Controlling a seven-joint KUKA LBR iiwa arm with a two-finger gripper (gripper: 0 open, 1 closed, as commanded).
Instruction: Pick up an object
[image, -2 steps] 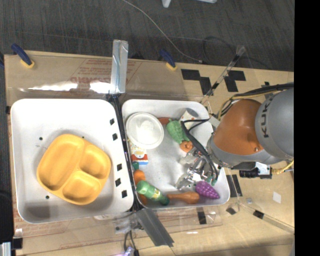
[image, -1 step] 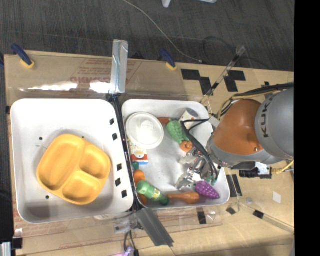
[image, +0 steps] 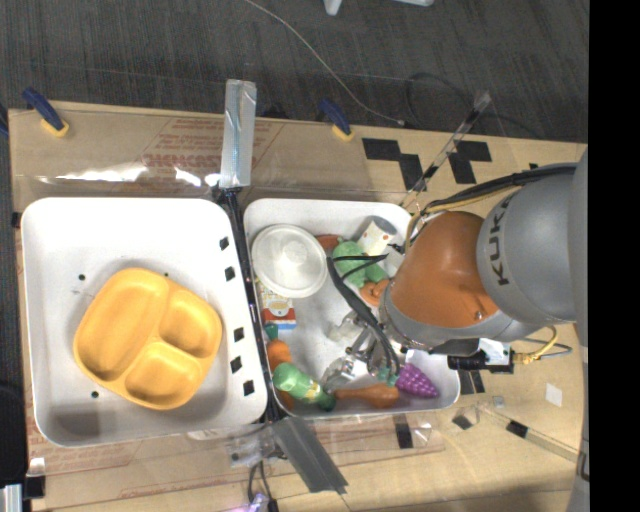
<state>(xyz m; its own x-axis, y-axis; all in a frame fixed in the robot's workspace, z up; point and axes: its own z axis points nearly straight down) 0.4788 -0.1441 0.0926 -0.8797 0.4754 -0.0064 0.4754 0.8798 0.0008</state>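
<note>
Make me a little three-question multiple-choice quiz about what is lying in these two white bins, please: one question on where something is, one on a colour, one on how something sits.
1. Where is the yellow divided plate?
A. in the left bin
B. in the right bin
C. on the cardboard outside the bins

2. What colour is the bunch of toy grapes?
A. orange
B. purple
C. white

3. How does the gripper stand?
A. raised high over the left bin
B. down in the right bin among the toys
C. parked over the dark floor

Answers:
1 A: the plate lies alone in the left bin.
2 B: the grapes near the lower rim of the right bin are purple.
3 B: the gripper reaches down among the toy foods there.
</note>
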